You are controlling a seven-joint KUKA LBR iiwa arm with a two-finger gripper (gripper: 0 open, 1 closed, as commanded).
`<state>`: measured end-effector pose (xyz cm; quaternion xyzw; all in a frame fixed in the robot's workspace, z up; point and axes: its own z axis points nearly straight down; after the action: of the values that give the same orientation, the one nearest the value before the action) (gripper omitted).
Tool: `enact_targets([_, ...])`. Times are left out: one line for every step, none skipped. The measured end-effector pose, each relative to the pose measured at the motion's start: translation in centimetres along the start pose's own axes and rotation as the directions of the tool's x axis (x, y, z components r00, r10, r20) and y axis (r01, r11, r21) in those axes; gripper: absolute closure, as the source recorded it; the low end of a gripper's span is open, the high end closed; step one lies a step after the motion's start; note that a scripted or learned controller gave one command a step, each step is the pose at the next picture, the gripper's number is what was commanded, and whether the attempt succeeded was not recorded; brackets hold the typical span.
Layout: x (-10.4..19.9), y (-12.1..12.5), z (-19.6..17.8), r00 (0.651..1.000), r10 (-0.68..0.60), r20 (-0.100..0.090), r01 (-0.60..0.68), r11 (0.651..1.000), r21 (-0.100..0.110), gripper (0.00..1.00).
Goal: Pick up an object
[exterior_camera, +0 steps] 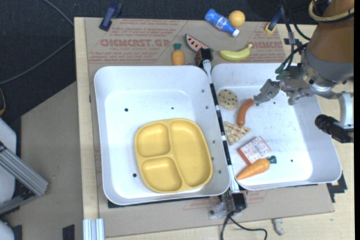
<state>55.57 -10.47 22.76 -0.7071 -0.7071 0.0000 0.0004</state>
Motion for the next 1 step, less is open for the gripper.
enact_targets([1.16,3.35,12.65,1.000,0.000,-0.001,0.000,1.000,0.004,0.00])
